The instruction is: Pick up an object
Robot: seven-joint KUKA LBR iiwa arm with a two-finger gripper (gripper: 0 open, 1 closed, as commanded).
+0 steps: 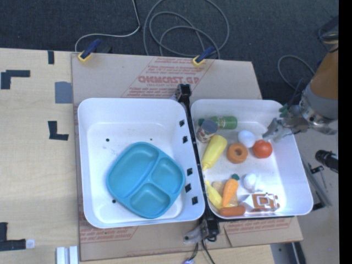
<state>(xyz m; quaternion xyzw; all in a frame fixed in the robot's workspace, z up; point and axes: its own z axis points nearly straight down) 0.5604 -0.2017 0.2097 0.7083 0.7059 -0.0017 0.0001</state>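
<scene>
Right bin (291, 164): yellow squash (213, 151) near-upright, leaning right.

A small round red tomato (263, 149) sits loose in the right bin (300, 164), just beside a brown doughnut (237, 153).

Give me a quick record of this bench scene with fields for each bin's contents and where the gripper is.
left bin: blue divided plate
right bin: toy food, including green bottle, yellow corn, donut, tomato, carrot, two white eggs
gripper: above the right bin's right side, just above the tomato, nothing seen between its fingers
bins: side by side on cardboard
</scene>
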